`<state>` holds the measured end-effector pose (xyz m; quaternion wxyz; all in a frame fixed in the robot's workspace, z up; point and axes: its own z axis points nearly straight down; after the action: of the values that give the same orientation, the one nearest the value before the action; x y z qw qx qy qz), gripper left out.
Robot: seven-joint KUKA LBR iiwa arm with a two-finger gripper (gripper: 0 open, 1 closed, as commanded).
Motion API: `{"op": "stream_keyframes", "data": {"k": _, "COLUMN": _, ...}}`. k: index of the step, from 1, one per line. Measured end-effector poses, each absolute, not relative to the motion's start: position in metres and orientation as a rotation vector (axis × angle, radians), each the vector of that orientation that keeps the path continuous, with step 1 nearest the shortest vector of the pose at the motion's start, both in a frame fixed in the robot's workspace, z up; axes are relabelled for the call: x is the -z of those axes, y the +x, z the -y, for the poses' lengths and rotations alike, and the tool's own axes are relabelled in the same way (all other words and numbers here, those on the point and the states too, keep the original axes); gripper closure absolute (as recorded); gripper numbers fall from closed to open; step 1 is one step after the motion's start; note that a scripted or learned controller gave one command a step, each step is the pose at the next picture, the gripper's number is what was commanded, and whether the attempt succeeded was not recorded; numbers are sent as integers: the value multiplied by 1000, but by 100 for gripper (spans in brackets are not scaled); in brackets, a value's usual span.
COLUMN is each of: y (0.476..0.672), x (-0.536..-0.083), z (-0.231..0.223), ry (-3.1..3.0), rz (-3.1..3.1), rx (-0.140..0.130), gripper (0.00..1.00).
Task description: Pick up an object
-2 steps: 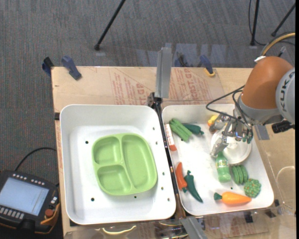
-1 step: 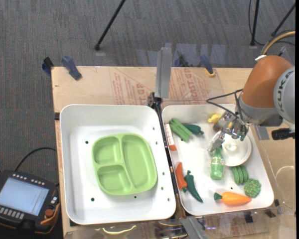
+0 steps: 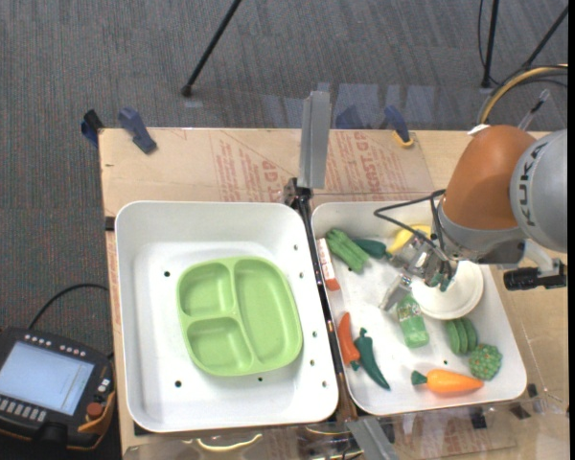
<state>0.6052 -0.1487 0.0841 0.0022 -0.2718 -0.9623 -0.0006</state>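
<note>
The right bin [image 3: 513, 338] holds several toy foods. My gripper [image 3: 403, 289] hangs low over the middle of this bin, pointing down and to the left. Just below its tip lies a light green packet [image 3: 413, 327]. A white bowl [image 3: 457, 293] sits right beside the gripper on its right, partly covered by the wrist. A yellow piece [image 3: 401, 241] and a green ridged vegetable [image 3: 347, 249] lie at the back of the bin. I see nothing held in the gripper.
The left bin [image 3: 144, 257] holds a green divided plate [image 3: 238, 314]. Near the right bin's front are an orange-red chili [image 3: 347, 339], a dark green pepper [image 3: 372, 362], a carrot [image 3: 448, 381], a round bumpy green piece [image 3: 485, 360] and a striped green piece [image 3: 461, 335].
</note>
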Motion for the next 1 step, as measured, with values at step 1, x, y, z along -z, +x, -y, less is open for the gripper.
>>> {"op": "stream_keyframes", "data": {"k": 1, "y": 562, "x": -84, "z": 127, "ry": -977, "rz": 2981, "rx": 1, "gripper": 0}}
